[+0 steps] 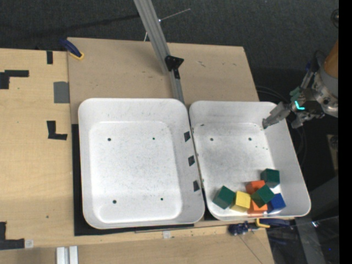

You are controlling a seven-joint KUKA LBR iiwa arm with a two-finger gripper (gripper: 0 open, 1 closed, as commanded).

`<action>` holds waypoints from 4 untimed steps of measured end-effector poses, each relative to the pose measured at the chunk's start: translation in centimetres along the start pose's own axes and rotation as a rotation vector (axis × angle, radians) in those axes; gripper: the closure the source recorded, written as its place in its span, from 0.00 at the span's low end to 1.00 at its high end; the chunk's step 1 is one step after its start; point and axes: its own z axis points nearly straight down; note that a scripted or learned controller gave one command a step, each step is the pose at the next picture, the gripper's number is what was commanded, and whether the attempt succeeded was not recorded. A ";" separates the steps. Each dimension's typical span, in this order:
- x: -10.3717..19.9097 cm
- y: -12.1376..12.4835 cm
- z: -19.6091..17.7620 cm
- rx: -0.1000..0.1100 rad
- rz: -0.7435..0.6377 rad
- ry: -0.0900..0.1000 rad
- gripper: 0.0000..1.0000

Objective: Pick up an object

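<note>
No brand, label or writing can be read anywhere on the bench. At the left lies the pale wooden bench top, marked with a few short black tape strips and a grey patch. Next comes the left bin, a shallow white plastic tray with rounded corners and a speckled floor, its long axis running from near to far. A slanted grey metal rail crosses the view above it, ending at a black clamp between the bins. The right bin is of the same make and touches the left one along their shared edge. In its near right corner sits a tight cluster of small blocks: three dark green cubes, a yellow one, orange pieces and a blue one, matte and square-edged, touching each other and lying at mixed angles with no clear common direction. The gripper hangs at the right bin's far right rim, well apart from the blocks; how wide its claw stands cannot be told, and nothing is seen in it.
</note>
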 end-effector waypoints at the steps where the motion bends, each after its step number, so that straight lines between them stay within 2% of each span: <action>1: 0.0 0.1 -0.3 -0.005 -0.002 -0.001 0.00; 2: -0.9 -0.3 5.3 0.001 0.001 -0.001 0.00; 3: -0.2 -0.2 11.6 0.003 -0.001 0.000 0.00; 4: 0.0 0.0 16.0 0.001 -0.001 -0.001 0.00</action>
